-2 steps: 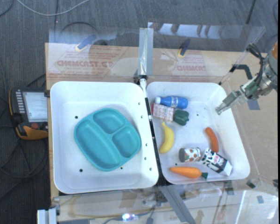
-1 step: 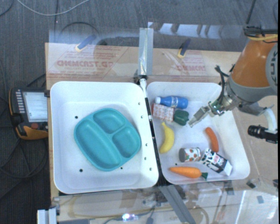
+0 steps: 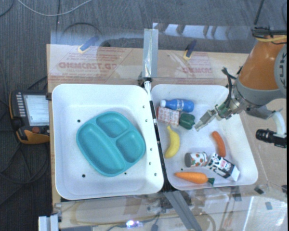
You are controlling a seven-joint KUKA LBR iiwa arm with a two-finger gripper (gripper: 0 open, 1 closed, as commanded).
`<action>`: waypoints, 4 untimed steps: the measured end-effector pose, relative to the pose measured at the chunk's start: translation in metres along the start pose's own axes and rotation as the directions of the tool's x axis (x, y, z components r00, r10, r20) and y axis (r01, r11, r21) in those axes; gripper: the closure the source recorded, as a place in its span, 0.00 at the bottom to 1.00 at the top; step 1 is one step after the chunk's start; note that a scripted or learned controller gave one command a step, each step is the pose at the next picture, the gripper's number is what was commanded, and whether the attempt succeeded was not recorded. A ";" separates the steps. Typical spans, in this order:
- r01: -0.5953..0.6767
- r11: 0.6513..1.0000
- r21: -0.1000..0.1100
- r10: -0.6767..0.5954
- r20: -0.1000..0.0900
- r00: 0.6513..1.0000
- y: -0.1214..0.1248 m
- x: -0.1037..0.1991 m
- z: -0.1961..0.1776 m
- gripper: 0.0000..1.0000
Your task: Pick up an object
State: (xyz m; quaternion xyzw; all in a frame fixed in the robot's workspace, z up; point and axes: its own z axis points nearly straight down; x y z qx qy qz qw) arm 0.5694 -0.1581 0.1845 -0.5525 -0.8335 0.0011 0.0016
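**A:** What was seen in the camera view, and how was the claw set?

**B:** The gripper (image 3: 202, 123) was seen over the right bin (image 3: 248, 170), reached in from the right at a slant, with its tip pointed down and to the left. Whether anything was clasped could not be told, since the tip was small and blurred. Nothing was seen between it and the bin floor.

**A:** Which objects were laid nearest, and how were they aligned?

**B:** A green object (image 3: 186, 121) was found just left of the tip, close to touching it. Above it a blue and white bottle (image 3: 177, 105) was laid on its side, its long axis run left to right with the white cap end at the left. A small patterned box (image 3: 167, 115) was set beside it, touching the green object. A banana (image 3: 172, 142) was laid below, its long axis nearly up and down, curved toward the divider.

**A:** And the rest?

**B:** An orange sausage-like piece (image 3: 218, 144) was laid below and right of the gripper, its axis tilted slightly from upright. A small can (image 3: 196, 159) was placed on its side beside a black and white carton (image 3: 223, 167), which was pointed down to the right. A carrot (image 3: 193, 177) was laid near the front wall, its green end to the right. In the left bin (image 3: 62, 129) a teal divided plate (image 3: 111, 142) was held, well apart from the gripper.
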 end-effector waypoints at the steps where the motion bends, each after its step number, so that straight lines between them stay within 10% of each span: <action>1: 0.096 0.995 -0.006 -0.096 0.002 0.995 -0.040 -0.045 0.092 0.00; 2: -0.087 0.996 -0.011 0.087 0.008 0.996 -0.029 -0.040 0.095 0.00; 3: -0.085 0.996 -0.017 0.085 0.010 0.996 -0.026 -0.039 0.085 1.00; 4: -0.063 0.998 -0.001 0.063 0.001 0.998 0.024 -0.010 -0.001 1.00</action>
